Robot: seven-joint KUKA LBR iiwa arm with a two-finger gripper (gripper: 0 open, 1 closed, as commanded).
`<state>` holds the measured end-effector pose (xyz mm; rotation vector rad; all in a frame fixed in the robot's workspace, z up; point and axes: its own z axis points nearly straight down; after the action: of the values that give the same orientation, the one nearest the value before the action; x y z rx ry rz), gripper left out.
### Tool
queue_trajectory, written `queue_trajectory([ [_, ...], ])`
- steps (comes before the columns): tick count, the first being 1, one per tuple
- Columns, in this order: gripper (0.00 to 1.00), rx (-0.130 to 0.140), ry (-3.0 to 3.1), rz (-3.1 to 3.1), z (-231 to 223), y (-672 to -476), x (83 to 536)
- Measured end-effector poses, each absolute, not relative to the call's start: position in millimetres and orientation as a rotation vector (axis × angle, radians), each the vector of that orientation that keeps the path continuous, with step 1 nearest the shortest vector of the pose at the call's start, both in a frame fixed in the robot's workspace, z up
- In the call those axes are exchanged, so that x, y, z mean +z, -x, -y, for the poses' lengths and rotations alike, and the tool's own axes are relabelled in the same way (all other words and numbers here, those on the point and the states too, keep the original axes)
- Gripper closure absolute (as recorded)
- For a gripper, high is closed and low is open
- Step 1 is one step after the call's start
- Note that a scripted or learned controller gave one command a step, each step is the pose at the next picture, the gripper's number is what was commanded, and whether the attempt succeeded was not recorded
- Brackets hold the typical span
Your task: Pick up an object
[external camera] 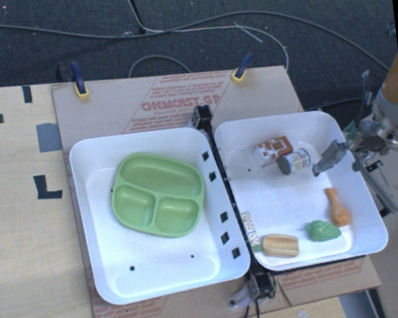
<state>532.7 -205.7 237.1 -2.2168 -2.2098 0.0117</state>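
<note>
The right bin (pixel 262 204) holds a small bottle with a brown label (pixel 283 155) lying near its back. An orange carrot-like piece (pixel 337 208), a green broccoli-like piece (pixel 323 230) and a tan bread loaf (pixel 279 245) lie along its front right. My gripper (pixel 347 159) hangs over the bin's right rim, just right of the bottle and above the orange piece. Its fingers (pixel 328 157) are spread open with nothing between them.
A green divided plate (pixel 159 193) lies in the left bin (pixel 105 274). A black divider strip (pixel 223 195) runs between the two bins. Both bins rest on a cardboard sheet (pixel 170 100) clamped at the back. Cables trail across the dark floor behind.
</note>
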Motion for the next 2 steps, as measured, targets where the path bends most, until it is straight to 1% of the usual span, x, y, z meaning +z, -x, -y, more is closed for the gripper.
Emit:
queue_trajectory([
  [1, 0.0, 0.002, 2.22, 2.221, 205, -535.3, 244],
  [2, 0.0, 0.006, 2.216, 2.219, 195, -538.5, 190],
])
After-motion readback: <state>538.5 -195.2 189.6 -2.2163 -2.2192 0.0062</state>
